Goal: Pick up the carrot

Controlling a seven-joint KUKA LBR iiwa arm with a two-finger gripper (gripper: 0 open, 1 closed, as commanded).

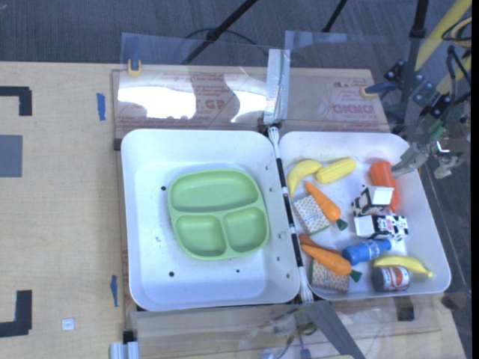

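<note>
Two carrots lie in the right bin (438, 234). One carrot (322, 202) lies slantwise near the bin's left side, green tip toward the centre. The other carrot (325, 259) lies lower down by the left wall, partly on a patterned packet (327, 277). My gripper (432, 155) shows as grey and dark parts at the bin's far right rim, well to the right of both carrots and apart from them. Nothing is seen held in it.
The right bin also holds a banana (299, 172), corn (335, 170), an orange-red cylinder (382, 178), white boxes (378, 212), a blue bottle (363, 251), a can (391, 278) and a second banana (404, 264). A green divided plate (217, 214) sits in the left bin (142, 200).
</note>
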